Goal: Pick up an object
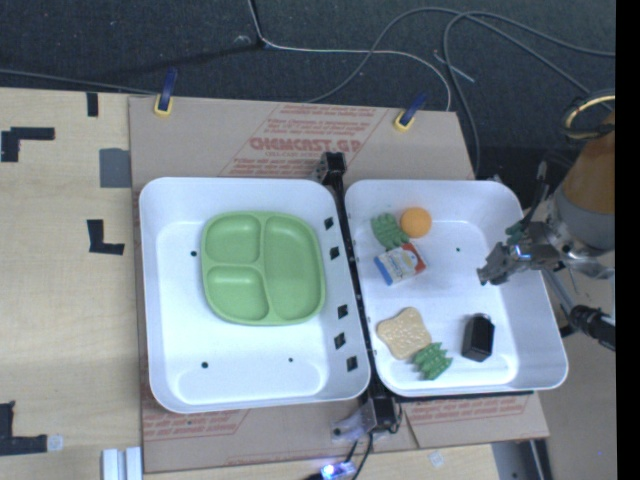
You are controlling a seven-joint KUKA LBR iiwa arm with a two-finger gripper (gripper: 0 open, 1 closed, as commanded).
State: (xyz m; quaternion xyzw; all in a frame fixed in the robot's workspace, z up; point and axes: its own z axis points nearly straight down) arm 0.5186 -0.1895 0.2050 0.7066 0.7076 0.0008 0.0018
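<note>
- Hovering over the right bin's [520, 218] right rim, the gripper [497, 270] carries nothing; finger spread cannot be told.
- Nearest object, the black block [478, 337], lies below-left of it, long axis roughly upright in view.

- I've got 1 fixed camera, mounted above the bench [60, 268] and looking down at a slant.
- It sits far enough back to frame the 2 white bins whole, left bin [165, 298] and right bin [530, 358].
- The far edge of its frame takes in dark floor with cables [330, 48].
- The arm [590, 193] enters from this view's right.
</note>
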